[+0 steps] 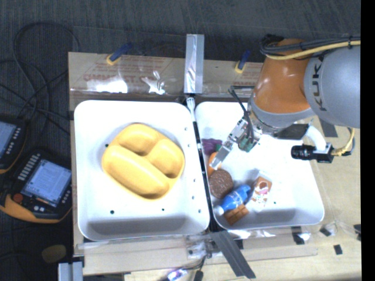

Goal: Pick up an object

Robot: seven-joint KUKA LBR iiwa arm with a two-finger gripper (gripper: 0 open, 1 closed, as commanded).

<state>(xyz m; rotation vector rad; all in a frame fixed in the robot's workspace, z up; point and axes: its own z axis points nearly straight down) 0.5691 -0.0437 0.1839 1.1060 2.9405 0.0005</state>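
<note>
Claw poised over cluttered right bin

Your two-finger metal claw hangs low; whether it's spread, you cannot tell. Just below it lies a round brown disc, beyond that a blue plastic bottle, probably easiest targets.

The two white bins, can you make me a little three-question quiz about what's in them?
1. True or false: the big yellow lumpy cushion-shaped object lies in the left white bin.
2. Which thing lies right beside the small blue bottle in the right white bin?
A) the round dark brown disc
B) a green ball
C) a red cup
3. Fill in: the two-finger gripper hangs over the ____ bin, near the wall between the two bins.

Key: 1 true; 2 A; 3 right.
</note>
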